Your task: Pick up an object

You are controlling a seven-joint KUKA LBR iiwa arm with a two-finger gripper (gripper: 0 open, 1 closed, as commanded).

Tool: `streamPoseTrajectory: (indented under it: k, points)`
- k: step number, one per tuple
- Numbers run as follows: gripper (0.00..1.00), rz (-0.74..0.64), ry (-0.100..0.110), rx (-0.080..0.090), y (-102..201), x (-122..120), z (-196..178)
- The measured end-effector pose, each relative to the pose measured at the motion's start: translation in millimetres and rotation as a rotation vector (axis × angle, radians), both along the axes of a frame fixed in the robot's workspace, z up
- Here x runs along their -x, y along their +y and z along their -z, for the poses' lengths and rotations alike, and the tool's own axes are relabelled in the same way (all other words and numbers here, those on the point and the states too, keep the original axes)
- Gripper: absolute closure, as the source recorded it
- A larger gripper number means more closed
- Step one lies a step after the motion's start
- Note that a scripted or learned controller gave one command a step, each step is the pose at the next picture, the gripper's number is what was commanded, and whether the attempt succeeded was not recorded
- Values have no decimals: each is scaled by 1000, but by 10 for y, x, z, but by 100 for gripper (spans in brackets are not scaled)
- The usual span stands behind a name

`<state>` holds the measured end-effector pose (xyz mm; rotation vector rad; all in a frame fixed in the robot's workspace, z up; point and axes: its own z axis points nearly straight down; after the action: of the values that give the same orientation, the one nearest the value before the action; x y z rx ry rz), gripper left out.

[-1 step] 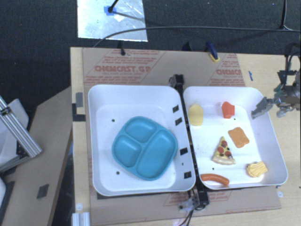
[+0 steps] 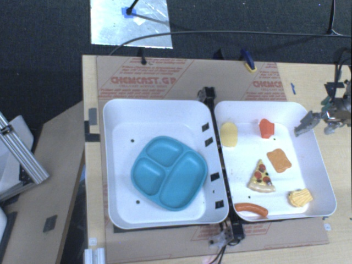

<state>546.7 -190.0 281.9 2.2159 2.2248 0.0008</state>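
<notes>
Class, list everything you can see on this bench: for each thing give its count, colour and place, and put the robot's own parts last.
Bins: two, white, side by side; left bin, right bin.
Divided plate: one, blue, in the left bin.
Yellow piece: one, pale yellow, right bin, far left corner.
Red piece: one, red-orange, right bin, far side.
Orange slab: one, orange, right bin, middle.
Pizza slice: one, yellow with red spots, right bin, middle.
Sausage: one, red-orange, right bin, near edge.
Crinkled chip: one, yellow, right bin, near right corner.
Foil sheet: one, silver, beyond the bench.
Gripper: one, grey, above the right bin's far right edge.
</notes>
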Motion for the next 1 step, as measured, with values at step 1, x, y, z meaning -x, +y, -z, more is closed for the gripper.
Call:
streamPoseTrajectory:
  k: [1]
  points:
    - [0,2,4,-1,36,96,521]
